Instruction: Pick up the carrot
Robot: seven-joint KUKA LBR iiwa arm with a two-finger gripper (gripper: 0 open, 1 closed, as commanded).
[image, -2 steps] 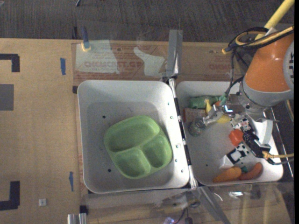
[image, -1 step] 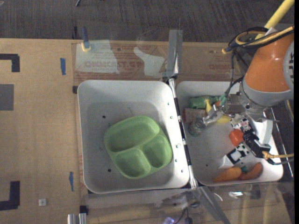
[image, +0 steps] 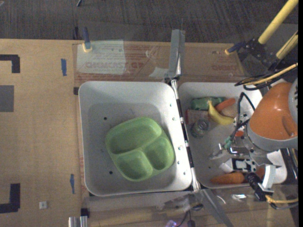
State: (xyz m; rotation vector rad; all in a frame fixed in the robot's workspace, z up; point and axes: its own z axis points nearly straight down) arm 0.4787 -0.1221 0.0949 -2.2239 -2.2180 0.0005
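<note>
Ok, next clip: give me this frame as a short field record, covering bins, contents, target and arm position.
left bin: holds a green divided plate
right bin: holds a banana, a green item, a small round metal item
target: carrot, lying near the right bin's front edge
arm: over the right bin
gripper: above the bin floor, behind the carrot, apart from it
</note>
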